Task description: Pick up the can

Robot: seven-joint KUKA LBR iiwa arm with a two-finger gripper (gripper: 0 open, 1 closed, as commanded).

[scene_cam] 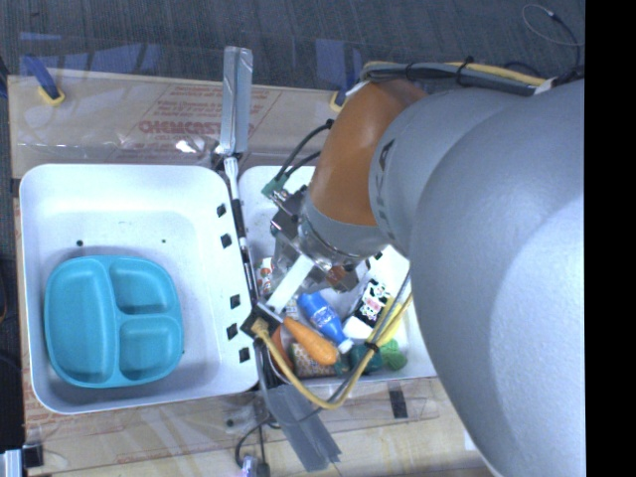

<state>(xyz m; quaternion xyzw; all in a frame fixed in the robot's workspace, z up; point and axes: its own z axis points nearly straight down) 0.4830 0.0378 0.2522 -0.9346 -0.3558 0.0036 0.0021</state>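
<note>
Steeply bent from the right, the arm [447, 217] reaches into the right bin [422, 361], claw state unclear

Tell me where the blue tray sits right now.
The blue tray lies in the left white bin, toward its near-left corner, across the divider from the cluttered right bin where the arm reaches.

Turquoise tray [111, 318], white bins [60, 192], orange carrot [311, 339], blue bottle [321, 315] (white cap)
</note>
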